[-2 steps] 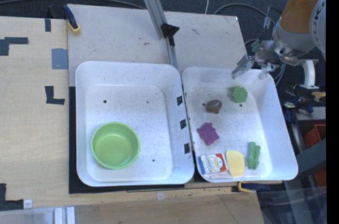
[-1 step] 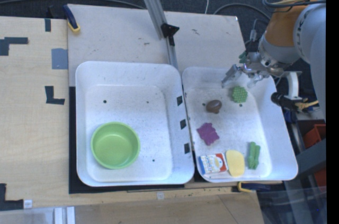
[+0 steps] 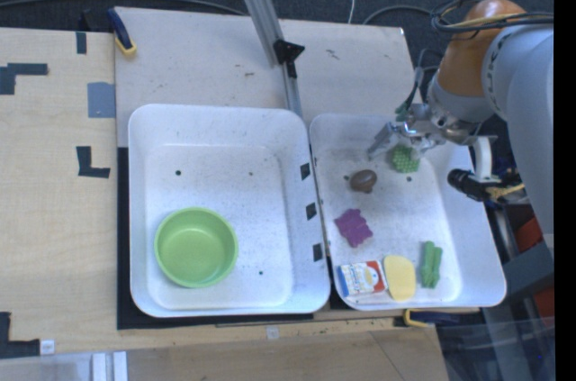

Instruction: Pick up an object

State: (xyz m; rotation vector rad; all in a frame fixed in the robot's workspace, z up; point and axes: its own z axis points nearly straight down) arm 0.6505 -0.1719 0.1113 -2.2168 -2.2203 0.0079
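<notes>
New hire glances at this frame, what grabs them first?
Probably the bright green bowl, alone in the near left corner of the left bin. Next, the grey arm with its orange band coming in from the right, its gripper at the far end of the right bin right by a small green object. Then the row along that bin's near edge: red-and-white packet, yellow piece, green piece.

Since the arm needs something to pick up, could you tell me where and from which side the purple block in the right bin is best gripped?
I'd grip the purple block across its narrower middle, coming straight down from above. It lies flat on the right bin floor with open space all round, apart from the brown lump and the red-and-white packet.
</notes>
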